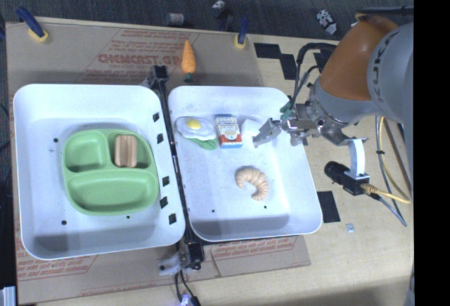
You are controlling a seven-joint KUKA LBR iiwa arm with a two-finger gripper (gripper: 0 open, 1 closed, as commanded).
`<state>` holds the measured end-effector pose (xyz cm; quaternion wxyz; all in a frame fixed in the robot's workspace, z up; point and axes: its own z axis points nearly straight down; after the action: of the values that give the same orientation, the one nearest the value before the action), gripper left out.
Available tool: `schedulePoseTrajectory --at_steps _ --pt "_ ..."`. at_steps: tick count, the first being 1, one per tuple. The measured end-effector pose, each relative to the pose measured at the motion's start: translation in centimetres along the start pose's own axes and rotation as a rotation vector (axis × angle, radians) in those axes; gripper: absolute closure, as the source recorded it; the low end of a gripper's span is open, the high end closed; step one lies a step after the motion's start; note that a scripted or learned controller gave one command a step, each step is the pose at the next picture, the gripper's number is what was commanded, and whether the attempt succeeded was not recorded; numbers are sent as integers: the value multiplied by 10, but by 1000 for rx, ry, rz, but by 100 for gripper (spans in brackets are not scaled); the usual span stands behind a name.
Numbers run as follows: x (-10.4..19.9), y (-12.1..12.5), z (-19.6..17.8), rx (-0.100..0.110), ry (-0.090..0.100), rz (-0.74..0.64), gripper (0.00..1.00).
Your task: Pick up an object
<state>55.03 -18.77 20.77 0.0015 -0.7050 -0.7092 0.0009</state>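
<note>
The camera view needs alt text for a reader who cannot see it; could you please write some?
The gripper hangs over the right bin, which holds a croissant, small carton and fried egg. The left bin holds a green tray.

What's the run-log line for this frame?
claw: over right bin, nothing seen held | right bin: croissant, fried egg, carton | left bin: green tray
</note>
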Motion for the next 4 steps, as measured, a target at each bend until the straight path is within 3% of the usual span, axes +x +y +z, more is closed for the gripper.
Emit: schedulePoseTrajectory --at_steps 1,2,3,4 --pt "-23 -75 107 2 1 0 0" --pt "-23 17 116 -1 1 0 0" --pt "-22 18 105 -1 1 -3 100" --pt "63 -49 -15 -6 0 -2 100"
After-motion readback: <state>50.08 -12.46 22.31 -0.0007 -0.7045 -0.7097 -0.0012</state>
